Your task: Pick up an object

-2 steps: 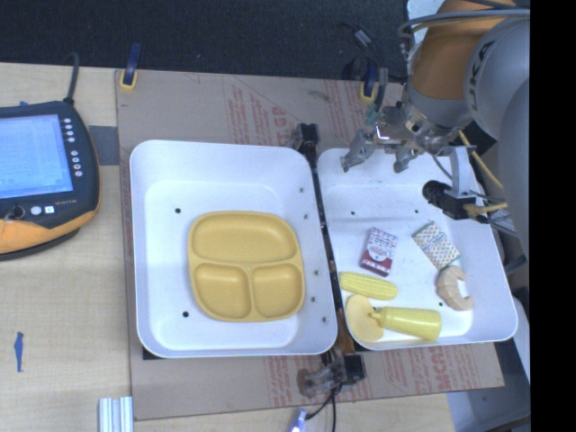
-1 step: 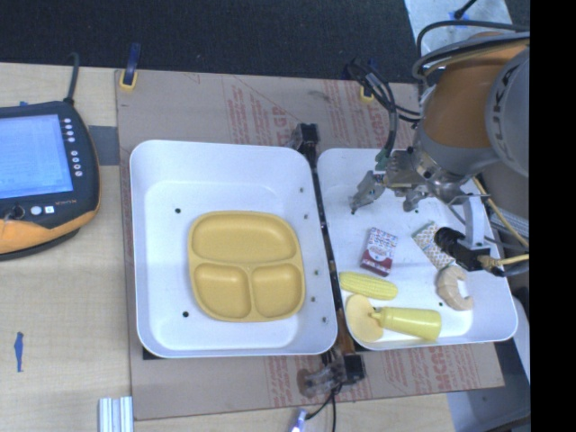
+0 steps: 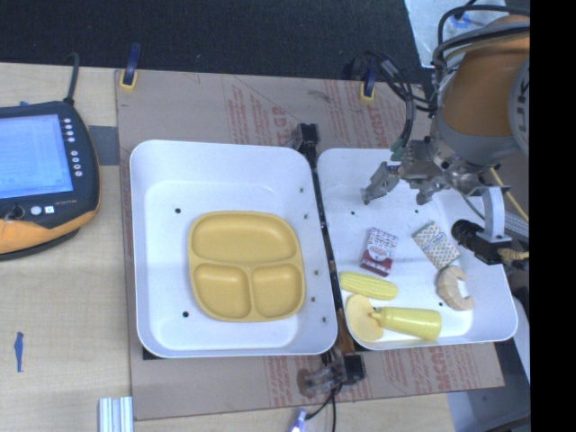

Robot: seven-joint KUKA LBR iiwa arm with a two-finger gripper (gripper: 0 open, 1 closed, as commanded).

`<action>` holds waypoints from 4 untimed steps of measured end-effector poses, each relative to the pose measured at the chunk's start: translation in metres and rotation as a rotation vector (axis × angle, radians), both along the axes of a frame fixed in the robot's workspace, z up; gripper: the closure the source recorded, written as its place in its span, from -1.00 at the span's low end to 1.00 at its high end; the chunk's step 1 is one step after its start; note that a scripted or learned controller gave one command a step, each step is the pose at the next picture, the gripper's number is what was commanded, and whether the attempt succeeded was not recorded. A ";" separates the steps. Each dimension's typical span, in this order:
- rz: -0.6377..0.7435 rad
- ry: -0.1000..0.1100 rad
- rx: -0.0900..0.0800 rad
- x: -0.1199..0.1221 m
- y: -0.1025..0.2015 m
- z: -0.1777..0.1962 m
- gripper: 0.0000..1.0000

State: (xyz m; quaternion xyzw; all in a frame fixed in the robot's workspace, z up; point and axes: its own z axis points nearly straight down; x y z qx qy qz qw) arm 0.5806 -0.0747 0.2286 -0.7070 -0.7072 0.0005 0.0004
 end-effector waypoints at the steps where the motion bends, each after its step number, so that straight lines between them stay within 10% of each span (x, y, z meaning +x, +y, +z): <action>1: 0.003 0.004 -0.001 -0.006 0.006 -0.037 -1.00; 3: 0.004 0.004 0.000 -0.068 -0.036 -0.137 -1.00; 4: 0.004 0.001 0.000 0.003 -0.017 -0.137 -1.00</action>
